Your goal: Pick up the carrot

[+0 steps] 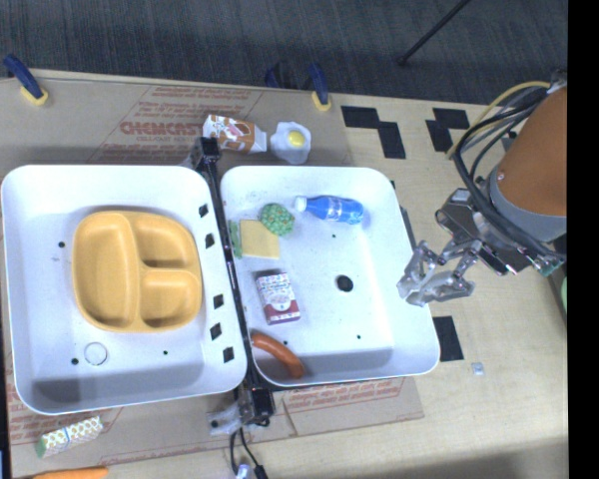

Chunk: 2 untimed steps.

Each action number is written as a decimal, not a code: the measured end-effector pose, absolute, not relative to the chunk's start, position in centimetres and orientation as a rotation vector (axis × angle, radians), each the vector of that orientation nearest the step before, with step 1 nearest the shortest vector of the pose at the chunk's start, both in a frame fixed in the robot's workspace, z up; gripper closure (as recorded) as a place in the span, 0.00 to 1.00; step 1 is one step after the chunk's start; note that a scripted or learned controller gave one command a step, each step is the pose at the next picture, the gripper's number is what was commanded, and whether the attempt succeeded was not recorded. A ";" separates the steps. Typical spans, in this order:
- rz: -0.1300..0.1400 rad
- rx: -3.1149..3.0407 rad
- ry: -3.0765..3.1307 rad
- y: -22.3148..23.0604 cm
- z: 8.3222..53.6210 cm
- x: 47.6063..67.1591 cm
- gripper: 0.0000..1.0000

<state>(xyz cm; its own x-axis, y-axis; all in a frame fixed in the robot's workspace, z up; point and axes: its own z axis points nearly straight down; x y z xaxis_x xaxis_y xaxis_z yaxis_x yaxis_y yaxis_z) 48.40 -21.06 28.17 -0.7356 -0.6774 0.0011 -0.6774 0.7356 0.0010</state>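
Note:
A long orange-red piece, which I take for the carrot (278,354), lies against the front left corner of the right bin (384,183), partly up the bin's wall. My gripper (431,279) hangs just outside that bin's right rim, well to the right of the carrot and apart from it. It looks open, with nothing between its fingers. The grey arm with the orange band (539,158) comes in from the right.
The right bin also holds a blue bottle (331,209), a green ball (276,218), a yellow wedge (254,239) and a small red pack (278,297). A yellow divided plate (138,267) sits in the left bin (30,297). An orange sliver (75,473) lies at the bench's front left edge.

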 end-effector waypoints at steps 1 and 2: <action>0.000 1.626 -2.689 -21.0 27.4 49.2 1.00; 0.001 2.182 -2.261 -21.1 27.5 48.2 1.00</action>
